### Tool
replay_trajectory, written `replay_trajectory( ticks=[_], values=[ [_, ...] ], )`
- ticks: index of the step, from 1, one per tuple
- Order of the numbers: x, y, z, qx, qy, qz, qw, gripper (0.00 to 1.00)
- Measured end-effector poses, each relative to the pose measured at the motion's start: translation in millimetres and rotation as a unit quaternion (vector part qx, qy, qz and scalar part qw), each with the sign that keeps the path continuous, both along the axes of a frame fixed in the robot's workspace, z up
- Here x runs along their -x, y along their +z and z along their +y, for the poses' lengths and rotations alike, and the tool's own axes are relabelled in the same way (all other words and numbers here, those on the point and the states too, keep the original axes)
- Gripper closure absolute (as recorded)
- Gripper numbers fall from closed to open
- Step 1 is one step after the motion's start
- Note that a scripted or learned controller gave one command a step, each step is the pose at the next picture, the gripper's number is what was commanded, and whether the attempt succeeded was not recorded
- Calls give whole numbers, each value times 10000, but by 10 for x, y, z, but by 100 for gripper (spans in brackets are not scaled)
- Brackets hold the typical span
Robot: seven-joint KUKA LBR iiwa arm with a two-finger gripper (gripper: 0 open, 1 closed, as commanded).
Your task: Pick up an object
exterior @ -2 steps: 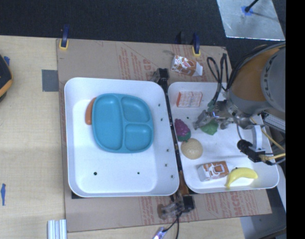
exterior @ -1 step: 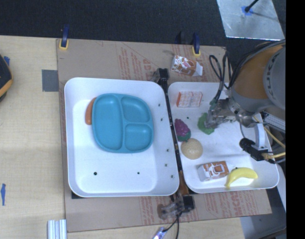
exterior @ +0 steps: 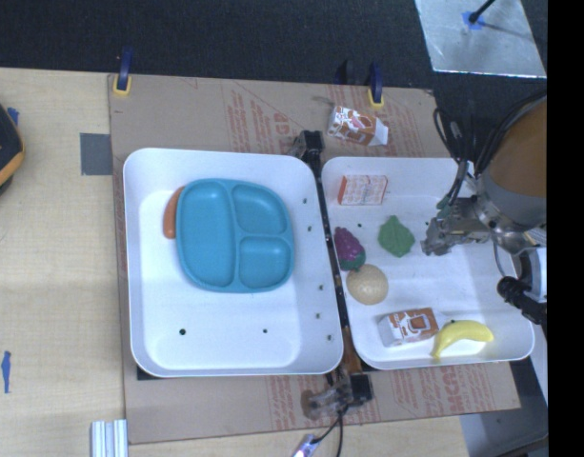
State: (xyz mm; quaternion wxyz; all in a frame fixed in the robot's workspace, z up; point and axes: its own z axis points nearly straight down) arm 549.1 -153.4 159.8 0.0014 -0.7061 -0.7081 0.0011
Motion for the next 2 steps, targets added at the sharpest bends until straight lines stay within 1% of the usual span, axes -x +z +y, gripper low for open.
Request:
replay_trajectory(
  ticks=[1, 2],
  values=[
    [-244, 361, 329, -3, 5, -9, 10000, 100],
    [-240, 357, 327, -2, 3, -4, 10000, 0]
  ],
)
